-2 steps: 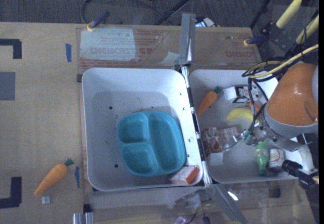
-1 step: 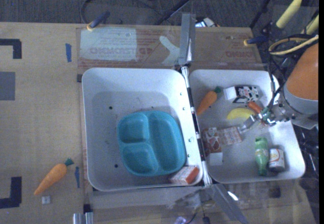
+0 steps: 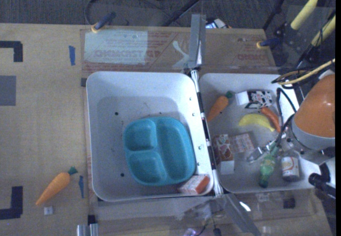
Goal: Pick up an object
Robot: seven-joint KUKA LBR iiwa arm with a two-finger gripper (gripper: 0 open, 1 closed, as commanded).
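- You have two white bins on the tabletop [image 3: 42,123]; take the right bin [image 3: 237,182] as your landmark.
- Nearest you, at the near right corner of the left bin [image 3: 101,139], you see one small orange-and-white carton [image 3: 195,185] lying against the wall it shares with the right bin.
- Left of that, one teal divided plate [image 3: 159,151] with three compartments lies flat in the left bin.
- Far off to the left of both bins, one toy carrot [image 3: 53,187] lies on the tabletop, green tip pointing away up-right.
- Inside the right bin, near side, you see one green bottle [image 3: 266,168], its long axis running near to far, and one small can [image 3: 290,168] just right of it.
- The gripper [image 3: 274,147] sits right above the bottle's far end; you cannot tell whether its fingers are spread or pressed together.
- One printed carton [image 3: 225,149] and one flat packet [image 3: 244,143] lie toward the bin's left wall.
- Farther in: one yellow banana [image 3: 254,121], one orange piece [image 3: 270,116], one second carrot [image 3: 217,107] slanting, leaf end away, and one black-and-white box [image 3: 257,98].
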